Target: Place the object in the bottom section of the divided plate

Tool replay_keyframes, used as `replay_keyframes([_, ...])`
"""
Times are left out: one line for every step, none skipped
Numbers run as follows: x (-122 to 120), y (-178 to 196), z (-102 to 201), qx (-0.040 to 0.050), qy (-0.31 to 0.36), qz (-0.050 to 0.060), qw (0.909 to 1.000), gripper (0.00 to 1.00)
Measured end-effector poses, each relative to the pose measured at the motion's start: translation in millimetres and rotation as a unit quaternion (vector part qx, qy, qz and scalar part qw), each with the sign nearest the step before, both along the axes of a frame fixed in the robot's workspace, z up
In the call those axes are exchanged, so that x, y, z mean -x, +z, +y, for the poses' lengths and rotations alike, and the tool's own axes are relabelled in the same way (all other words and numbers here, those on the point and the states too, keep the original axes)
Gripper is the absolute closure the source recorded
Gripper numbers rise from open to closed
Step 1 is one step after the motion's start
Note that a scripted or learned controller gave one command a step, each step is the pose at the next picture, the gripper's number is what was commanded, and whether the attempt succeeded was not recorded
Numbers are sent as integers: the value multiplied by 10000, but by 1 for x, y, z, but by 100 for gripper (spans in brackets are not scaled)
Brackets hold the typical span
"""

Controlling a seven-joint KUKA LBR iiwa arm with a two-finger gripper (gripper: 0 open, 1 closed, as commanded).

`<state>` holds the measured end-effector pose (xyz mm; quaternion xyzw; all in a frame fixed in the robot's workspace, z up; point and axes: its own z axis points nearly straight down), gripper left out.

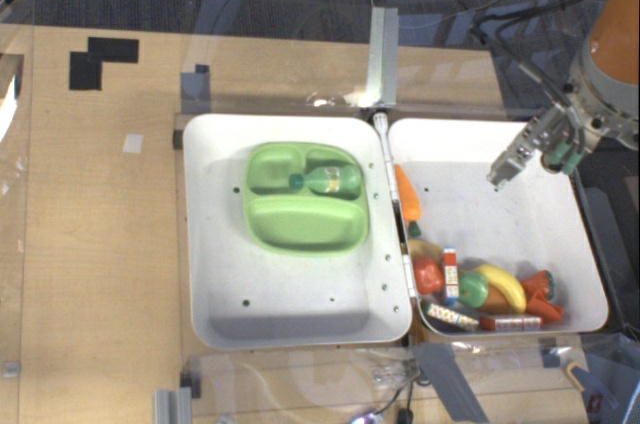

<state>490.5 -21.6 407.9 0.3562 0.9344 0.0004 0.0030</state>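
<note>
A small green plastic bottle with a yellow-green label lies on its side in the green divided plastic plate, which sits in the left shallow white bin. The bottle's long axis runs left to right, tilted very slightly, with its darker green cap pointing left and its base pointing right. It rests in the far right compartment of the plate, its cap end reaching over the ridge toward the far left compartment; the wide near section of the plate lies just beside it on the near side.

The two-finger gripper hangs above the far part of the right shallow white bin, well apart from the bottle and to its right, across the divider between the bins. Its fingers point down and to the left; whether they are spread or closed I cannot tell, and nothing shows between them.

In the near part of the right bin lies a cluster of toy foods: a yellow plastic banana, a red round piece, and an orange carrot-shaped piece along the left wall. Both bins sit on the light wooden surface.
</note>
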Motion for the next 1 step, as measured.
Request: replay_keyframes([0, 26, -28, -4, -1702, 6, 9854, 100])
